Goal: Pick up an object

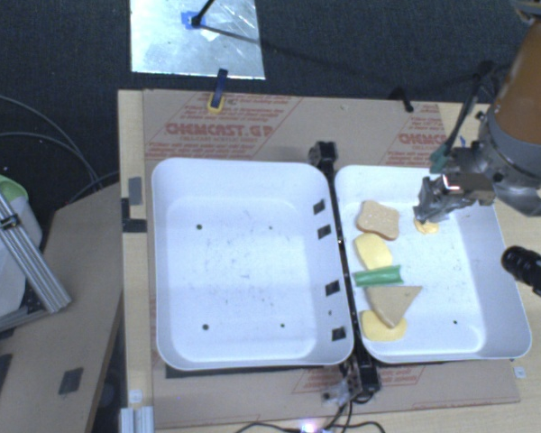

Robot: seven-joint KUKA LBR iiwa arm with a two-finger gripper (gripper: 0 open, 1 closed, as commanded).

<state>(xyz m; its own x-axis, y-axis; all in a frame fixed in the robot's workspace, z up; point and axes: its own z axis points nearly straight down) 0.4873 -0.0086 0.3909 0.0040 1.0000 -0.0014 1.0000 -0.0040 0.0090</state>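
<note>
Green stick (378, 276) lies left-to-right across yellow pieces; gripper (427, 213) state unclear.

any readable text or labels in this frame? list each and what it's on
"CHEMCAST GP" in red print, on the brown protective sheet behind the left bin.
The same red print, slanted, behind the right bin: partly hidden, too blurred to read.
Red print along the sheet's front edge: too blurred to read.

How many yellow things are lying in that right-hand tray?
3, maybe more hidden. A yellow oval piece lies mid-tray above the green stick; a yellow round piece sits near the front under the tan wedge; a small yellow bit lies beneath the gripper.
</note>
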